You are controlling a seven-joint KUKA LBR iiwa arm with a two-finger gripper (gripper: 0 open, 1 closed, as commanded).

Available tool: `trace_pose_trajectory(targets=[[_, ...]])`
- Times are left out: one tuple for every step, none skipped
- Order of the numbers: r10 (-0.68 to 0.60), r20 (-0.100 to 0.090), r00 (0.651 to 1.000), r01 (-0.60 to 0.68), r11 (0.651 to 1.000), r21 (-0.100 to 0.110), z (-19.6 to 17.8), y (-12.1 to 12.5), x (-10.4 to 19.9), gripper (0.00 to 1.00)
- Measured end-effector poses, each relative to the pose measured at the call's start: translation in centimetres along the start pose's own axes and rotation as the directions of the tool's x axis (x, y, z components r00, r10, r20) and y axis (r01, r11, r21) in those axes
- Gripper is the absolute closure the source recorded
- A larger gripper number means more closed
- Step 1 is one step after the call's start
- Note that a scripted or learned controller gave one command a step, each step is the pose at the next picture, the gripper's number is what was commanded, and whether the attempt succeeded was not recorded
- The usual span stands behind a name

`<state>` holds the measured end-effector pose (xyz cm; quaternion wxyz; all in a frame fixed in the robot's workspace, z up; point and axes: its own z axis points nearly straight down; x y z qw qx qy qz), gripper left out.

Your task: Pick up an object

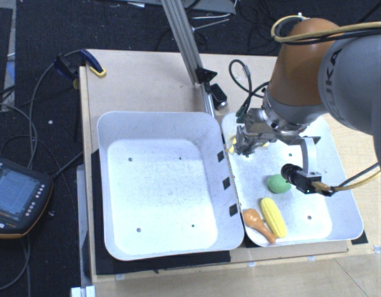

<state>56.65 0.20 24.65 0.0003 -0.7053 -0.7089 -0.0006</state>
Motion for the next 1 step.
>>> trace_pose_trajectory(targets=[[0.000,0.000,1.000,0.000,1.000,0.001,-0.43,-0.59,5.08,1.00]])
